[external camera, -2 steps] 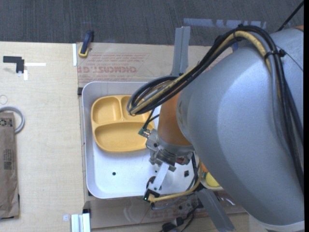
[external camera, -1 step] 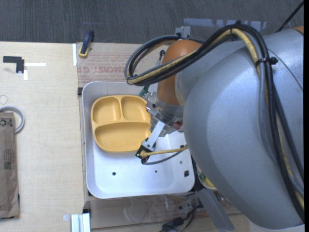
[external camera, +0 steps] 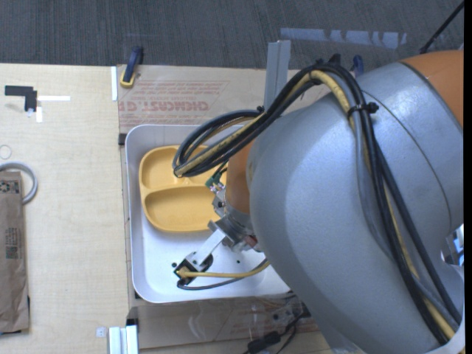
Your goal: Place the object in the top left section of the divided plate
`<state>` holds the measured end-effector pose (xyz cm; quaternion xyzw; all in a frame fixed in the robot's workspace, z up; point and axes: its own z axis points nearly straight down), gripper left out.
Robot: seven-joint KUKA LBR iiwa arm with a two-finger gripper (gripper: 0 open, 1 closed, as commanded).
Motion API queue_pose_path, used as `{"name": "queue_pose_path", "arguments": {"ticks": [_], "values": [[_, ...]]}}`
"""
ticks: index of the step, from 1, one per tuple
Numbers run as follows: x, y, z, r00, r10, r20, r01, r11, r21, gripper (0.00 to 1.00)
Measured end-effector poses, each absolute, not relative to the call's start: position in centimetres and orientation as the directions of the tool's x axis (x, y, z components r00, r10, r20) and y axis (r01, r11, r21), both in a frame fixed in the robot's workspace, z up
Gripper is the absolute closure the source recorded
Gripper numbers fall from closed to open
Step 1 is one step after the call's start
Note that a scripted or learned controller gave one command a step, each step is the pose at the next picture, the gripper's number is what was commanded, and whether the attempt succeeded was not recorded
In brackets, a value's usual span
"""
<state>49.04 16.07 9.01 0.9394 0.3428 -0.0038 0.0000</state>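
Note:
A yellow divided plate (external camera: 171,190) lies in the white bin (external camera: 136,220), toward the bin's far side. Two of its sections show, one behind the other; the arm covers the rest of the plate. My gripper (external camera: 233,233) hangs over the bin just right of the plate's near section, mostly hidden under the big grey arm (external camera: 354,220) and its orange wrist. No loose object shows on the plate or on the bare white floor of the bin in front of it.
Flattened cardboard with red print (external camera: 173,98) lies behind the bin, with a blue and yellow clamp (external camera: 131,66) at its corner. A brown paper bag (external camera: 11,249) lies on the wooden bench at far left. The arm's cables (external camera: 243,127) loop over the plate.

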Motion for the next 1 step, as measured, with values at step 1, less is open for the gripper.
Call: {"name": "queue_pose_path", "arguments": {"ticks": [1], "values": [[47.70, 22.76, 9.12, 0.914, 0.406, -0.003, 0.406, -0.914, 0.000, 1.00]]}}
